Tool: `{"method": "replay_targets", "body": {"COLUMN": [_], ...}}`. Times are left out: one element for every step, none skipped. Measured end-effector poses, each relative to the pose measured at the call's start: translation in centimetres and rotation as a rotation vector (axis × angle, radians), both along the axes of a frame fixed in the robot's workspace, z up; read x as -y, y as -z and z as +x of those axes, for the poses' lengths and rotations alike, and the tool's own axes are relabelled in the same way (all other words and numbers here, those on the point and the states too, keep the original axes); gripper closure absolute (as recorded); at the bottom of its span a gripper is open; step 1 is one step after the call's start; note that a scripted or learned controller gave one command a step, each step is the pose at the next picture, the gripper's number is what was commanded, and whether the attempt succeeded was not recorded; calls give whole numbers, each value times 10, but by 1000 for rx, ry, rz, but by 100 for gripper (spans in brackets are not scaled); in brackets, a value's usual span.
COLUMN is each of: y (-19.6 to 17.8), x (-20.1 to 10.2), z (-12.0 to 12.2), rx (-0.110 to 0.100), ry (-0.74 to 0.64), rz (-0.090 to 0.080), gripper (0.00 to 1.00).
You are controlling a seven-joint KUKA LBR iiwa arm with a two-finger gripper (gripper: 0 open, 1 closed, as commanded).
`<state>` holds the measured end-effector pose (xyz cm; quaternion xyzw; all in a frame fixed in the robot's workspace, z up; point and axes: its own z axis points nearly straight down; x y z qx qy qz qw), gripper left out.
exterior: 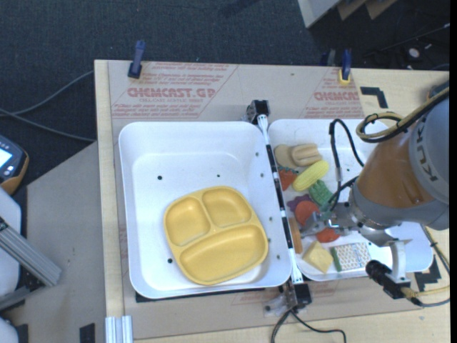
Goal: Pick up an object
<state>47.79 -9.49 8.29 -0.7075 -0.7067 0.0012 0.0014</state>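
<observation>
The right bin (pixel 303 126) holds several toy foods: a tan bread piece (pixel 296 154), a yellow corn cob (pixel 311 175), a green piece (pixel 320 192), a red piece (pixel 303 209), a pale yellow wedge (pixel 318 257) and a white speckled block (pixel 352 256). My gripper (pixel 330 223) reaches down into this bin from the right, just right of the red piece and above a small red item (pixel 326 235). The orange and grey wrist (pixel 393 184) hides much of the bin's right half.
A yellow divided plate (pixel 214 234) lies in the left bin (pixel 143 141). A black clip (pixel 258 108) sits where the bins meet at the back. Cables (pixel 371 123) loop above the arm. Blue clamps (pixel 136 57) hold the board's far edge.
</observation>
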Motion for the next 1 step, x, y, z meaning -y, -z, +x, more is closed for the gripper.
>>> {"method": "replay_targets", "body": {"y": [-12], "x": [-1], "z": [2], "rx": [6], "ry": [-1], "rz": [-1], "gripper": [100]}}
